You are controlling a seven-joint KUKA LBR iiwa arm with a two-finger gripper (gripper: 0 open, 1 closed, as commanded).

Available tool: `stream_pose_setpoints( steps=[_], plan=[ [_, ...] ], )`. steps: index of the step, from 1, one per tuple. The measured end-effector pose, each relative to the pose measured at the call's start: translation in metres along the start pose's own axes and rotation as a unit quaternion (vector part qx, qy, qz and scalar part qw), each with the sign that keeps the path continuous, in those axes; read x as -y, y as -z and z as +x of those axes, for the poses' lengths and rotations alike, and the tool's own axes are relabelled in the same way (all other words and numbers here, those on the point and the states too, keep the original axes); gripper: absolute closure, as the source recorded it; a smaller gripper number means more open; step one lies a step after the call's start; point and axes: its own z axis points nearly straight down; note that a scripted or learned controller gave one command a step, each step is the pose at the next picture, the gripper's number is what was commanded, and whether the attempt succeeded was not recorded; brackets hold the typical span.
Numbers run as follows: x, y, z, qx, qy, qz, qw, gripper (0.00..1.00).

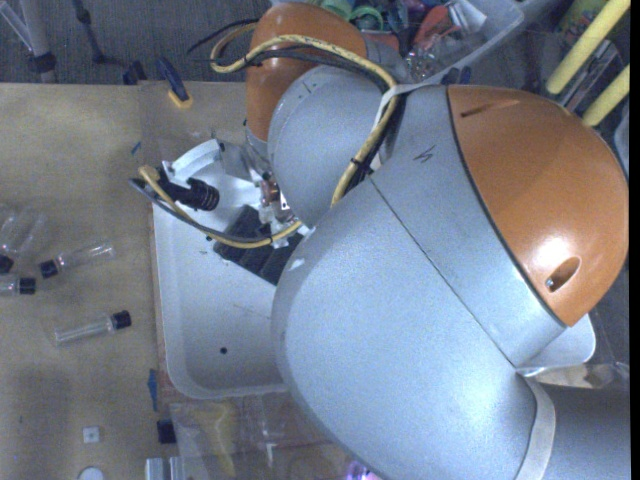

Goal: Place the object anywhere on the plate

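1. You are looking down on the big grey KUKA arm with orange caps (440, 298). It reaches in from the right and covers most of the view.
2. A looped yellow and black cable (290, 46) runs over the arm's upper orange joint and down along its grey shell toward the wrist.
3. The arm's wrist end sits over the upper part of the shallow white plastic bin (190, 338). You see a black cylindrical connector (200, 196) and, just below it, the dark block of the gripper (250, 256) low inside the bin.
4. You cannot tell whether the gripper is spread or closed, or whether it holds anything, because the wrist and cables hide its tip.
5. You cannot tell where the object or the plate lies. The arm hides the part of the bench where they would be.
6. The visible floor of the white bin shows a small dark speck (222, 349) near its lower left corner.
7. On the tan wooden bench (70, 138), left of the bin, lie several small clear vials with black caps. One (92, 326) is near the bin's left wall, and another (78, 258) lies above it.
8. Along the top edge stands a clear plastic tub of mixed colourful items (400, 8), and slanted yellow foam tubes (600, 38) are in the top right corner.
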Motion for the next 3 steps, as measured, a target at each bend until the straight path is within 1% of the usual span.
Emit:
stream_pose_setpoints(
  steps=[1,2,3],
  plan=[
    [-0.002,0.002,0.021,0.001,0.156,-0.001,0.9878,1.00],
    [-0.001,0.056,0.019,0.002,0.246,0.000,0.9693,1.00],
    [-0.003,0.195,0.018,-0.001,0.002,0.000,1.0000,1.00]
  ],
)
